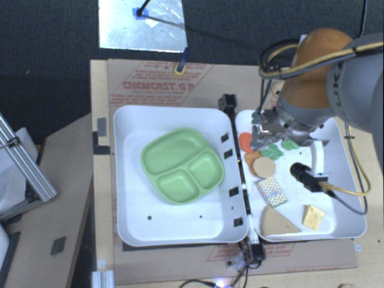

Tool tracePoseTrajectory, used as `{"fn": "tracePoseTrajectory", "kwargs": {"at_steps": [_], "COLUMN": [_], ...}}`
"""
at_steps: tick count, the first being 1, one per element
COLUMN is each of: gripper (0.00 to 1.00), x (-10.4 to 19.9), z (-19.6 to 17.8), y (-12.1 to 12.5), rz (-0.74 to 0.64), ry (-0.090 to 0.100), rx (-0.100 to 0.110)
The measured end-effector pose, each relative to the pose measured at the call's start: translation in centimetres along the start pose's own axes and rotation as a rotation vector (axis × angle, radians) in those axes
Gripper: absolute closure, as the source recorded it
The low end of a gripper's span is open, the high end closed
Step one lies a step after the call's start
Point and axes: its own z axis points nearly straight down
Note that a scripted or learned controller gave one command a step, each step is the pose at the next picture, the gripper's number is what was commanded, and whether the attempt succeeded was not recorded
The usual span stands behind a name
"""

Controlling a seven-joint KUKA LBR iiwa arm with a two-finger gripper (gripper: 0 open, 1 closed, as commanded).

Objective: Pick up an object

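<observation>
Gripper [262, 138] low in right bin [354, 221], centre-right of frame, over green piece [271, 152] beside orange-red piece [245, 141]; finger state impossible to tell. Best to settle squarely on one piece, clear of tan disc [263, 167], before closing.

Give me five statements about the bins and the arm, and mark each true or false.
1. The green tray lies in the left bin. True.
2. The tray has three compartments. True.
3. The yellow cheese piece lies on the tray. False: it lies in the right bin, near its front corner.
4. The gripper hangs over the left bin. False: it is over the back left part of the right bin, by the red piece.
5. The round tan piece lies in the right bin. True.
</observation>
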Motion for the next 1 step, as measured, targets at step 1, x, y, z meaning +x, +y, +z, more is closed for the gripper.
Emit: {"fn": "tracePoseTrajectory", "kwargs": {"at_steps": [1], "gripper": [1.0], "x": [0.2], "z": [0.18], "y": [0.89], "rz": [-0.003], "ry": [0.0], "rx": [-0.003]}}
